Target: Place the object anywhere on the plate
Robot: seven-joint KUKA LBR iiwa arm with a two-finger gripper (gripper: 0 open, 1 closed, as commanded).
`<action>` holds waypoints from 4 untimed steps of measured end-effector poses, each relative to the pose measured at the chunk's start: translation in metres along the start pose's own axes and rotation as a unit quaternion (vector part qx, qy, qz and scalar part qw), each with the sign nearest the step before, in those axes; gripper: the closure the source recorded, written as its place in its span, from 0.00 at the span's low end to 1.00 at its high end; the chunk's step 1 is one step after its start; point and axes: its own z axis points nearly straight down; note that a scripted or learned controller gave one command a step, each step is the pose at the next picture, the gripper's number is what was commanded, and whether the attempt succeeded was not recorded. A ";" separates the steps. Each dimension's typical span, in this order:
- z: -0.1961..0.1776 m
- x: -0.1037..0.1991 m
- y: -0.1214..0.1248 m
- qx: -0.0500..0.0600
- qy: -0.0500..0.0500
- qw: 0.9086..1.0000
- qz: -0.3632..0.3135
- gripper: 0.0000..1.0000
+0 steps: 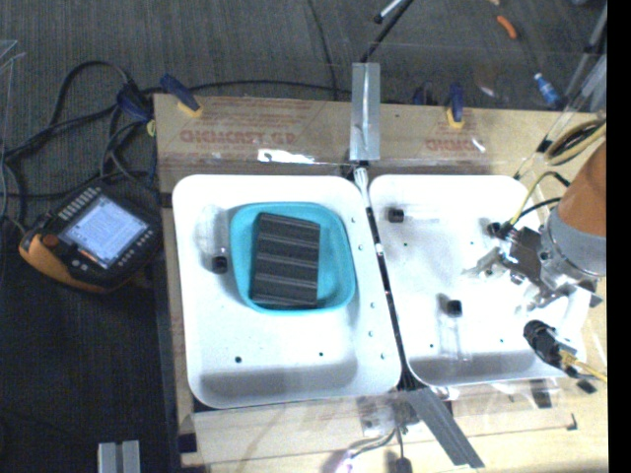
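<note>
in the left bin, the dark ridged object (287, 259) lies on the blue plate (338, 264), well apart from the jaws (498, 260); their opening unclear.

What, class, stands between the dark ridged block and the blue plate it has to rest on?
Nothing visible does: the dark ridged block already lies on the blue plate in the left bin. The gripper is over the right bin.
</note>
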 end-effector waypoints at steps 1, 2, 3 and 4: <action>0.101 -0.018 0.013 -0.004 0.001 1.000 -0.016 0.00; 0.101 -0.018 0.013 -0.004 0.001 1.000 -0.016 0.00; -0.057 0.000 0.019 -0.002 -0.001 0.998 -0.067 0.00; -0.142 0.034 0.106 -0.003 -0.001 0.994 -0.105 0.00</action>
